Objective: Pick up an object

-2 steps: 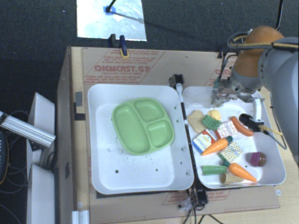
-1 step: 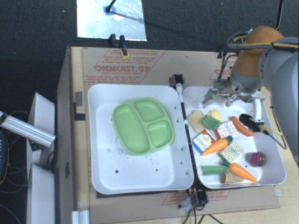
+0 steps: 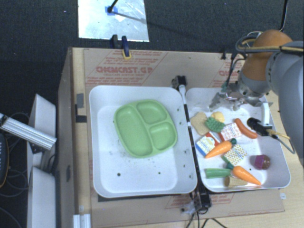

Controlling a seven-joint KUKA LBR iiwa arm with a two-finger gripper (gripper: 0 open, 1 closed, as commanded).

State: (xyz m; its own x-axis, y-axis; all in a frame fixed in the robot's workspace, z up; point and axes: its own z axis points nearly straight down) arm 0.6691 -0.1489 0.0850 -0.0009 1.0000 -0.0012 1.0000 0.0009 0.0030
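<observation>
Right bin (image 3: 281, 173): holds a loose pile of toy foods, spread from its middle to its near edge. The gripper (image 3: 229, 100) stands over the far edge of this bin, close to the far left corner, at the end of the grey arm (image 3: 285, 75) that reaches in from the right. Whether the gripper is open or closed cannot be told from this angle. Nothing is seen held in it.

Items nearest the gripper:
- A small yellow piece (image 3: 218, 116) lies just beside the gripper, on its near side and apart from it.
- A tan bread slice (image 3: 200, 123) rests by the bin's left wall, touching a green leafy piece (image 3: 214, 125).
- A red sausage (image 3: 245, 128) lies tilted, near the gripper and towards the right wall.

Items farther off, towards the near edge:
- A patterned box (image 3: 231, 131) and a blue and red carton (image 3: 205, 144) sit at the middle.
- An orange carrot (image 3: 219, 149) lies just below them.
- A second carrot (image 3: 246, 175) and a green pod (image 3: 217, 173) lie by the near edge.
- A purple round piece (image 3: 261, 162) sits alone by the right wall, well apart from the gripper.

Left bin (image 3: 104, 170): carries a green divided plate (image 3: 145, 127) at its centre, well apart from the gripper.
</observation>
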